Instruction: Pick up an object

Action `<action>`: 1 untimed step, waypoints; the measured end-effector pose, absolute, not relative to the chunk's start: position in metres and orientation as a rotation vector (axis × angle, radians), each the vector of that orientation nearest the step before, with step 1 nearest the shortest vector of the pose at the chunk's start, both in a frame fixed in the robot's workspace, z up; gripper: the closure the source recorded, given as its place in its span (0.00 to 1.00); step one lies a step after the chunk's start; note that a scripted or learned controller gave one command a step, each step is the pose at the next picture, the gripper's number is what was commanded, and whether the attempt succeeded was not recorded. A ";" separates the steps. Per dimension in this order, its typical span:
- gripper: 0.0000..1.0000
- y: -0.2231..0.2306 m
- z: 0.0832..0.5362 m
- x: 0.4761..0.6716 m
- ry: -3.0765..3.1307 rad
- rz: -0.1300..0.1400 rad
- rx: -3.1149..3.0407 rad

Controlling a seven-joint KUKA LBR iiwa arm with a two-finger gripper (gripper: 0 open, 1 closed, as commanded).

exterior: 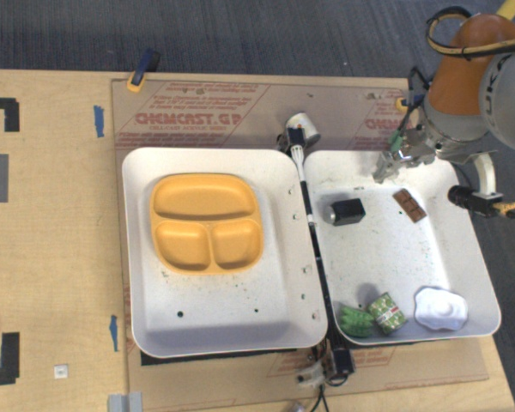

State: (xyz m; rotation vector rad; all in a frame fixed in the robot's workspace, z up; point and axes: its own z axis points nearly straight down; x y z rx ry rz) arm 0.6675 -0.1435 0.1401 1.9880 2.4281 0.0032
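Objects for picking sit in the right bin (pixel 463 256): a black block (pixel 348 210) near its upper left, a small brown piece (pixel 409 205) to the block's right, and along the near wall a green item (pixel 354 319), a green-and-red packet (pixel 387 311) and a white lump (pixel 440 308). The left bin (pixel 279 256) carries a yellow divided tray (pixel 208 221).

You have the end effector (pixel 401 155) poised over the far edge of the right bin, above and between the block and the brown piece. Whether it is released or clenched you cannot tell from this slant, and nothing is visibly caught in it.

Watch the bin's far wall: a straight descent from here may strike the rim instead of reaching anything. The brown piece looks thin and flat, so it could slip out of a grasp. The block seems the safer target, though a descent off its centre would probably nudge it sideways across the smooth floor.
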 end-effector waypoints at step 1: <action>0.00 -0.144 0.140 0.667 2.428 0.002 1.989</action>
